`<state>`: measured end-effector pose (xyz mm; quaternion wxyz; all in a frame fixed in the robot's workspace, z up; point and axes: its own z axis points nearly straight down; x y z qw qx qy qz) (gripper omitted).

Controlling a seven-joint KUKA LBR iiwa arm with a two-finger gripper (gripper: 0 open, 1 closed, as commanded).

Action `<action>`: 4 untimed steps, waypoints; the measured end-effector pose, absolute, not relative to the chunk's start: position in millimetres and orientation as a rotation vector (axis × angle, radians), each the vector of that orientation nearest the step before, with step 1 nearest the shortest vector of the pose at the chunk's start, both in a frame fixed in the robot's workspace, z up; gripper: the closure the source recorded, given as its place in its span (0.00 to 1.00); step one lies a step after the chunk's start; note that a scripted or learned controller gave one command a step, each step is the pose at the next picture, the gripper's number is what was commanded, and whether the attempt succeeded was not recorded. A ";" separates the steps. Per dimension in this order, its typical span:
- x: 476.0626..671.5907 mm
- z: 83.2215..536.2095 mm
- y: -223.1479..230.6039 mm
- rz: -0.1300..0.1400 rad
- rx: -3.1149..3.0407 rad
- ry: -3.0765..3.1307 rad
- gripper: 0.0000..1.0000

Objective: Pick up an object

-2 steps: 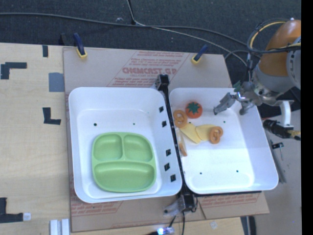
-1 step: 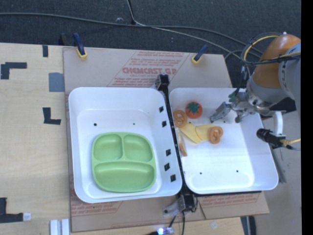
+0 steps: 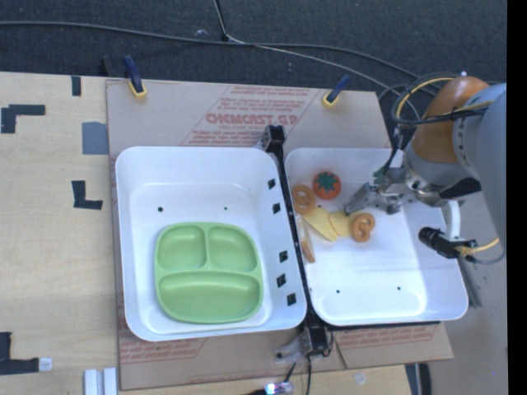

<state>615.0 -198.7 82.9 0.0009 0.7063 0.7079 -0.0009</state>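
Camera view looks down on a tabletop carrying two white bins, and the grey arm leans in from the right so that its claw hangs low over the right bin. That bin holds the toys worth picking: a red tomato, an orange pretzel, a yellow wedge and another orange ring-shaped piece, all bunched near the divider at the bin's far end. I judge the claw is aimed at this cluster, since its tips sit just beside the ring-shaped piece. Nothing shows between the tips; whether they are apart or together I cannot tell. The left bin holds a green divided plate, lying flat and well apart from the action.
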 end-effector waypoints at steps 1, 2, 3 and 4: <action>616.7 97.1 -199.0 0.000 2.213 2.220 1.00; 616.4 154.1 -188.8 0.003 2.216 2.222 1.00; 623.7 198.8 -189.5 0.002 2.217 2.222 1.00; 624.5 230.2 -189.0 0.002 2.218 2.222 1.00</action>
